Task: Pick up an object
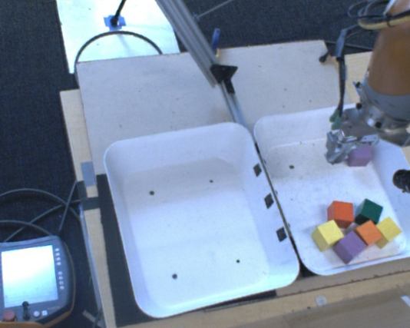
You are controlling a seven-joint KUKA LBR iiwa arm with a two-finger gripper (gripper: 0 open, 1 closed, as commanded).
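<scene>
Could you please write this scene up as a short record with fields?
arm: reaches in from the right, over the right bin
gripper: low in the right bin's far part, right beside a pale purple block
block cluster: orange, green, yellow, purple, second orange, second yellow, near corner of the right bin
left bin: white, shallow
pendant: left of the bench
</scene>
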